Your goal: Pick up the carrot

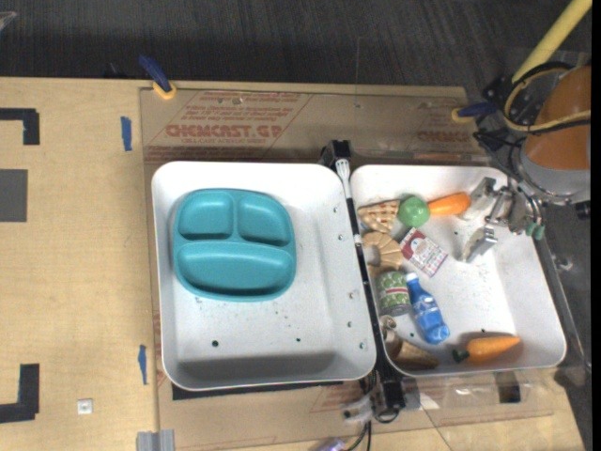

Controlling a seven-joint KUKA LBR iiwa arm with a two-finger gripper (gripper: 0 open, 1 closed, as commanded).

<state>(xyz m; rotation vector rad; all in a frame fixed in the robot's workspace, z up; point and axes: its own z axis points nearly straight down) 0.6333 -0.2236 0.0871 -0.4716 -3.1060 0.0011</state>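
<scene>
Two shallow white bins sit side by side on the bench. The left bin holds a teal divided plate toward its ten o'clock corner. The right bin carries a clutter of small things along its nine o'clock edge.

There are two orange carrot-like pieces. One carrot lies near the bin's twelve o'clock rim, its thick end touching a green ball-shaped item. The second carrot rests toward five o'clock, just inside the near wall, with a dark stub at its left end.

The gripper hangs at about two o'clock in the right bin, just beside the upper carrot's tip; whether they touch is hard to tell. Nothing shows between its metal fingers, yet their spacing is too blurred to judge, so I cannot tell whether the pincer is spread or clenched. The arm is cut off by the frame's edge at three o'clock.

A blue bottle lies at six o'clock of a small printed packet. The tan objects beside them are too muddled to name.
</scene>
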